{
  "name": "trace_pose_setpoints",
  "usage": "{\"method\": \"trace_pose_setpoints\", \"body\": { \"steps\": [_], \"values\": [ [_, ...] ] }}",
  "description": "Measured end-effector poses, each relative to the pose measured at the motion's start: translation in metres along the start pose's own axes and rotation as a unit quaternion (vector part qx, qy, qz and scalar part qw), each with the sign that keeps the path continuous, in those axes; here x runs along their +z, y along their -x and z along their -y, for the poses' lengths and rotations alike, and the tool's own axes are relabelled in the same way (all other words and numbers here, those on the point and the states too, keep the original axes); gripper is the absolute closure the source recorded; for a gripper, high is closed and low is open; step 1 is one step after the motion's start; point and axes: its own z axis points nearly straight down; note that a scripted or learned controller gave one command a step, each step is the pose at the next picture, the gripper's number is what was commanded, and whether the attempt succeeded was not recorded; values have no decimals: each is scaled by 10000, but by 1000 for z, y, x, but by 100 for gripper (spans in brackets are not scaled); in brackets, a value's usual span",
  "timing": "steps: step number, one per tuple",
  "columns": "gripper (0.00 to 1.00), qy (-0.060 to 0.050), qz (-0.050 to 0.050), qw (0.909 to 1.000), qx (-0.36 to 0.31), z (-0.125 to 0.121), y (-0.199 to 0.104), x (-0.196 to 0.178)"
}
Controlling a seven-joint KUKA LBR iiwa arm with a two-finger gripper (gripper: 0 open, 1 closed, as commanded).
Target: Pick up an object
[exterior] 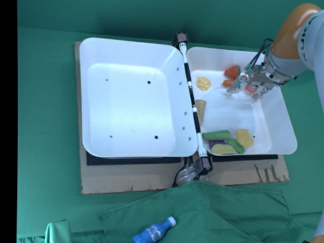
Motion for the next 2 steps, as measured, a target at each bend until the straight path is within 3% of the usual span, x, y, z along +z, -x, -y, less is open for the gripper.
{"method": "trace_pose_setpoints", "body": {
  "steps": [1,2],
  "values": [
    [0,53,7,10000,1,-8,1,-111],
    [100,27,11,10000,22,-7,2,-117]
  ]
}}
